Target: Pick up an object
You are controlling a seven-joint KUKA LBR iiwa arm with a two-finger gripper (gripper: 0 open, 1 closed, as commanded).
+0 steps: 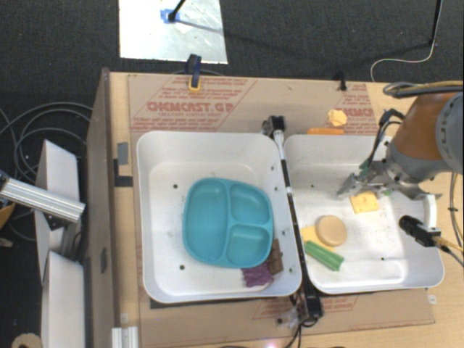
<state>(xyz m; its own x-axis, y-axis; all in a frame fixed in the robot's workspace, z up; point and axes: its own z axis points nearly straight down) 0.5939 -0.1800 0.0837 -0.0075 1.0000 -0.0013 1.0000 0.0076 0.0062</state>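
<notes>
**Fig. 1.** Slanted overhead view of my bench and its surroundings.

**(a) Surface.** A brown cardboard sheet (190,107) with red lettering covers the bench top. A blue clamp (193,65) sits at its back edge. Two white bins stand on it side by side, their inner walls touching.

**(b) Left bin** (167,165). A teal divided plate (228,222) lies flat on the floor. A purple scrap (255,275) and a brown piece (275,258) lie against its front right rim.

**(c) Right bin** (391,263). My gripper (353,188) hangs low over the middle of the floor. I cannot tell from this angle whether it is open or closed. A yellow slice (365,204) lies just beside it. A tan disc (331,230) rests nearer the front, on a pale yellow slab (310,234). A green block (322,255) lies just in front of those.

**(d) Behind the right bin.** A yellow lump (337,117) and an orange strip (325,130) lie on the cardboard.

**(e) Room.** The floor is dark carpet (58,20). A silvery sheet (172,20) lies behind the bench. Looped cables (43,122) and an aluminium rail (43,200) lie to the left.
</notes>
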